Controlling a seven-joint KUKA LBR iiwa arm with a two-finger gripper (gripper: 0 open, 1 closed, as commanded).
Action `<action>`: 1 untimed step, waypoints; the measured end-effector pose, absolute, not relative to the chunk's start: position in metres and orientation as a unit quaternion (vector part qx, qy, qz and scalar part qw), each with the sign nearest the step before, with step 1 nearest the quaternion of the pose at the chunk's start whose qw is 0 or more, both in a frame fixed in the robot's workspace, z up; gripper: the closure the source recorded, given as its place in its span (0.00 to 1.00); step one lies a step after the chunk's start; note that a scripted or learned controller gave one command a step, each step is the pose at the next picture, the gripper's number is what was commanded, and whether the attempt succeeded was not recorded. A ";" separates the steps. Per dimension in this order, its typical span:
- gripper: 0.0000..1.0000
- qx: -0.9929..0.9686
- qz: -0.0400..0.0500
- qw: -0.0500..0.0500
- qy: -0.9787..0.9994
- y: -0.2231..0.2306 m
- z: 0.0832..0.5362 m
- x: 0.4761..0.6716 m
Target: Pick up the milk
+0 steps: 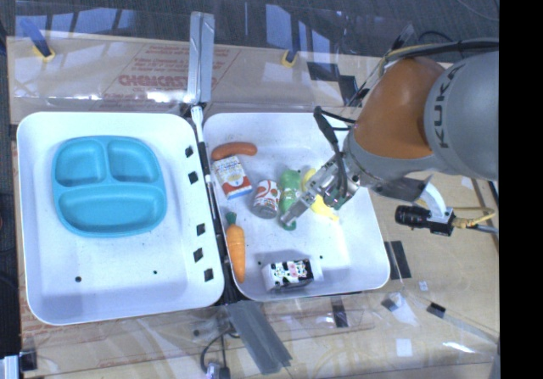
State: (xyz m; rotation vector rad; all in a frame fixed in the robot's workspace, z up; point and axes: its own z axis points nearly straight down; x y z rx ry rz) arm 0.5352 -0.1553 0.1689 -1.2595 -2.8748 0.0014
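The milk point(231, 178) is a small white and red carton lying in the right bin point(365, 254), near its left wall and just below a sausage point(233, 150). My gripper point(312, 197) hangs low over the middle of that bin, to the right of the milk and apart from it. It sits over a green object point(291, 185) and a yellow object point(325, 208). A red and white can point(266, 197) lies between the milk and the gripper.
A carrot point(235, 252) lies along the right bin's left wall, and a black and white box point(290, 273) sits near its front edge. The left bin point(110, 284) holds a blue sectioned plate point(109, 184). The arm's orange band point(399, 110) looms over the right bin's right side.
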 end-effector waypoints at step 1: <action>0.00 -0.324 0.000 0.000 -0.946 -0.108 0.132 0.547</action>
